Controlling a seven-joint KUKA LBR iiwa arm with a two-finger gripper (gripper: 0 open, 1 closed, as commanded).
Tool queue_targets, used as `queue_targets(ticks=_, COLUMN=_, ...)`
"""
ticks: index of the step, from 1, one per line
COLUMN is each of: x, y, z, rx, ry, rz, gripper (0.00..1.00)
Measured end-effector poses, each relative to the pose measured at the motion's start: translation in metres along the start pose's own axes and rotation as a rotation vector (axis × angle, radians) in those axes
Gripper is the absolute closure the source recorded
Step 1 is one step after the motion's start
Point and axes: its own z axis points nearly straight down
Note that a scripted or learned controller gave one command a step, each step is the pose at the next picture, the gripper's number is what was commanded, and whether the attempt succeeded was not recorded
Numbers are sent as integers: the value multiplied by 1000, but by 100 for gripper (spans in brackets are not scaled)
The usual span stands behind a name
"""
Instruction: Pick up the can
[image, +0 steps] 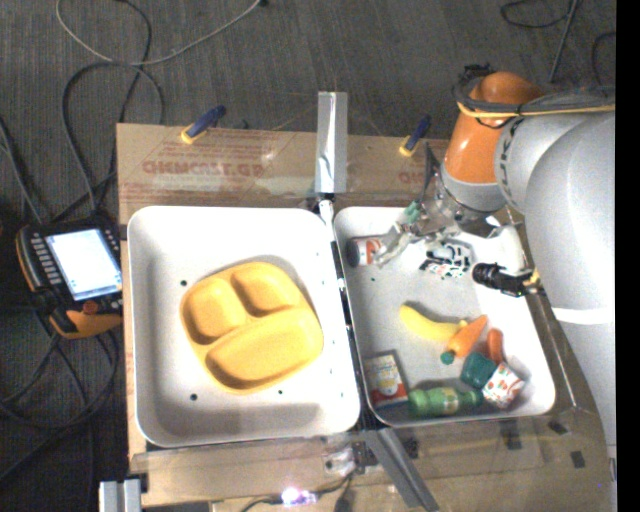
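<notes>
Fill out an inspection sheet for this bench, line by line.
Surface: two white bins side by side, left bin, right bin.
Job's things: can lying at the right bin's top left corner.
Clutter: yellow divided tray in left bin; banana, carrot, green bottle, small carton in right bin.
Grippers: claw just right of the can.
Cables: dark cables on the floor, upper left.
Surroundings: handheld pendant left of the bench.

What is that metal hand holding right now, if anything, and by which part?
Nothing, as far as the camera view shows. The gripper hangs beside the can lying in the right bin's far left corner, but the can is not between its jaws.
</notes>
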Motion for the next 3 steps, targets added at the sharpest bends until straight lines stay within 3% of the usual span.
queue_targets(ticks=1, x=0, y=0, z=0, rx=0, ry=0, rz=1, gripper=0)
queue_targets(ticks=2, x=1, y=0, z=0, rx=2, ry=6, rz=128, gripper=0)
queue_targets(ticks=3, x=-5, y=-7, z=0, rx=-25, ry=9, rz=33, gripper=0)
